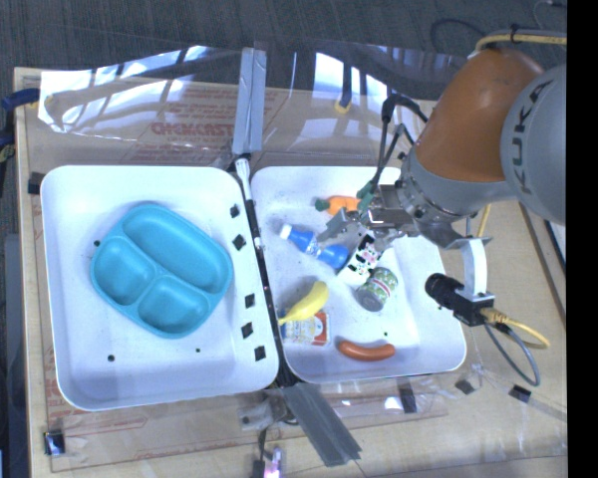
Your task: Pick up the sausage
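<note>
Bench (pixel 130 98): wooden top under clear plastic sheeting with red print, dark floor around it.
Left bin (pixel 70 366): white and shallow, touching the right bin along the middle divider; it holds a blue divided plate (pixel 159 269).
Right bin (pixel 434 342): white, my landmark for what follows.
Sausage (pixel 365 350): reddish-brown, lying flat near the right bin's front wall, apart from the other items.
Banana (pixel 306 301): yellow, left of the sausage, resting just above a small red-and-white packet (pixel 307 330).
Can (pixel 379 289): green-labelled, on its side in the right bin's middle, above the sausage.
Black-and-white carton (pixel 364 259): just beside the can, towards the bin's back.
Blue bottle (pixel 314 246): white cap, lying tilted left of the carton.
Orange piece (pixel 341 205): near the right bin's back wall.
My arm (pixel 478 118): orange and grey, reaching in from the right over the bin's back half.
My gripper (pixel 357 229): low over the bottle and carton, well apart from the sausage; I cannot tell how its grip stands.
</note>
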Action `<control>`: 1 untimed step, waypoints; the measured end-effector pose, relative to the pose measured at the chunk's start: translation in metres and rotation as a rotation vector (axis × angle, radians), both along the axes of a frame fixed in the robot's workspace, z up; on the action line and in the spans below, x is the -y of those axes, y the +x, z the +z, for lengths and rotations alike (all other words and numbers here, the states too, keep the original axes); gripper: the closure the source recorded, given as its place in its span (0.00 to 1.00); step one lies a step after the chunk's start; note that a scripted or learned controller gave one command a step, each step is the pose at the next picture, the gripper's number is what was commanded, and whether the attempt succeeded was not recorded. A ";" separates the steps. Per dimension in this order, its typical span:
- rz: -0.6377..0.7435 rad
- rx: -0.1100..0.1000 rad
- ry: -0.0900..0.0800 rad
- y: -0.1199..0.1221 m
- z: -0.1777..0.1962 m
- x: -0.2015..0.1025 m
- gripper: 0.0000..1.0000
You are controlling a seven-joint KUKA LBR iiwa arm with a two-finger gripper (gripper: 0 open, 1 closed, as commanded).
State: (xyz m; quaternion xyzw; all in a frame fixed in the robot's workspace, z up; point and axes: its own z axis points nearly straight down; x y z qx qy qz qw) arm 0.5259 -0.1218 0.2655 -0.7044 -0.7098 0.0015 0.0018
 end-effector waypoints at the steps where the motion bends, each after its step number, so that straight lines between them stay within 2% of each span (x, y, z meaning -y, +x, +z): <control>1: -0.315 0.006 -0.007 -0.018 -0.173 -0.010 0.00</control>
